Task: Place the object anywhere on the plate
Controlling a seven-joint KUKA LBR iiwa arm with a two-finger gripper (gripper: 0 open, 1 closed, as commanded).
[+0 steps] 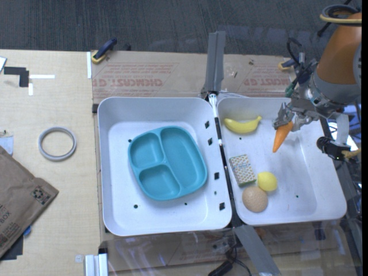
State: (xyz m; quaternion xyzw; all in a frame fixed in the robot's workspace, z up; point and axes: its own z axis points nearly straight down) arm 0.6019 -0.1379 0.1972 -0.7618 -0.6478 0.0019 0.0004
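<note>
Carrot (280,137), likely a light, stiff, smooth toy, hangs tip-down over the right bin (310,206), pinched at its thick top by the hand (289,118), a narrow hold that may let it swing before reaching the blue plate (167,163).

cardboard sheet (172,73) | "CHEMCAST", upside down | brown box (17,211) | "BOX"

Dark grey carpet (144,13) behind a pale wooden bench (52,96).
</note>
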